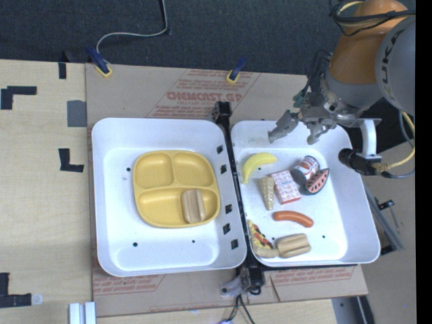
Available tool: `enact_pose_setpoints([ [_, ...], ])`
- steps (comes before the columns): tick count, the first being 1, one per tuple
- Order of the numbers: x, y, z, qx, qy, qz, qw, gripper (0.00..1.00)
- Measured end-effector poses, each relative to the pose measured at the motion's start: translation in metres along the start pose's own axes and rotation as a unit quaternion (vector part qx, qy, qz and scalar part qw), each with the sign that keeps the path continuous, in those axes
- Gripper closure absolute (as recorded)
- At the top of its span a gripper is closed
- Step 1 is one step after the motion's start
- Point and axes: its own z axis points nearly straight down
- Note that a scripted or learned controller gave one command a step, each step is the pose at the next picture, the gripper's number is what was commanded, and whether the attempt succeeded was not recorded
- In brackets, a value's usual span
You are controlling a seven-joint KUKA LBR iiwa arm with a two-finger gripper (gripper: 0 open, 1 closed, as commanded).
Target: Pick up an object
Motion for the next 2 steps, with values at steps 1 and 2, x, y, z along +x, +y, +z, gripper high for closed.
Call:
enact_pose_setpoints([
  [1, -0.020, -0.031, 0.130, 0.001, 0.000, 0.001, 1.0000, 0.00],
  [2, -0.005, 0.019, 0.155, 0.002, -0.002, 0.000, 1.0000, 0.00],
])
